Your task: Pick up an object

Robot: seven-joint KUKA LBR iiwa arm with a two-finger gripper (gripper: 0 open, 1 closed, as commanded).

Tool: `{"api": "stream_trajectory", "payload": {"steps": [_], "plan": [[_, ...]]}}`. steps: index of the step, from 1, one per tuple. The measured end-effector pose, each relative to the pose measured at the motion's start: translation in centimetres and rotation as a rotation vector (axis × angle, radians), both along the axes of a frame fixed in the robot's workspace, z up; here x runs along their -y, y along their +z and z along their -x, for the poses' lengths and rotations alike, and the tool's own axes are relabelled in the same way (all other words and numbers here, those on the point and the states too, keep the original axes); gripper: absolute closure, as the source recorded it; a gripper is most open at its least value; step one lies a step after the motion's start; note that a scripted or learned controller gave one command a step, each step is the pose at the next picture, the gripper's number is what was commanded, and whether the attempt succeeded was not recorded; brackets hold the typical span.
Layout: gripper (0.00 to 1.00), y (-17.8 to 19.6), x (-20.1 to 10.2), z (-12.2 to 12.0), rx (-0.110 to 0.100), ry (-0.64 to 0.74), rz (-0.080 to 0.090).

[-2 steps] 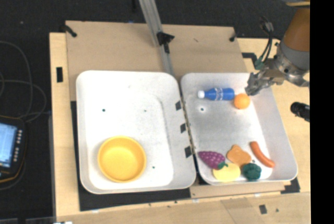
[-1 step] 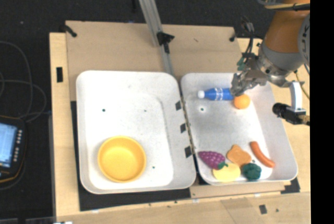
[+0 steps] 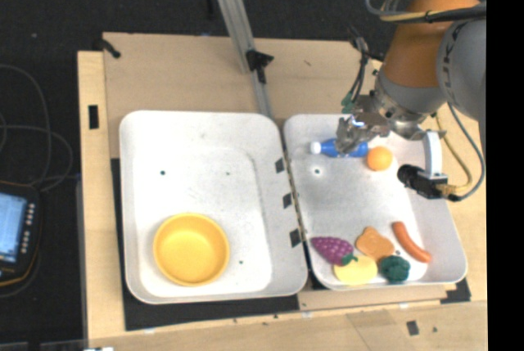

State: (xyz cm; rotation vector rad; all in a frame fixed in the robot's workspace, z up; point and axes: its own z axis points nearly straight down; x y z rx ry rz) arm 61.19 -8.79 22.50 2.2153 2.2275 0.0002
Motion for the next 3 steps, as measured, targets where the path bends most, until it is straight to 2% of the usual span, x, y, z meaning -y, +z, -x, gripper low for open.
{"api": "stream_trajectory", "payload": {"steps": [1, 3], "plan": [[1.00, 0.7, -4.4, -0.7, 0.002, 0.001, -0.001], [1.00, -0.1, -13.9, -0.9, 0.001, 0.001, -0.001]]}}
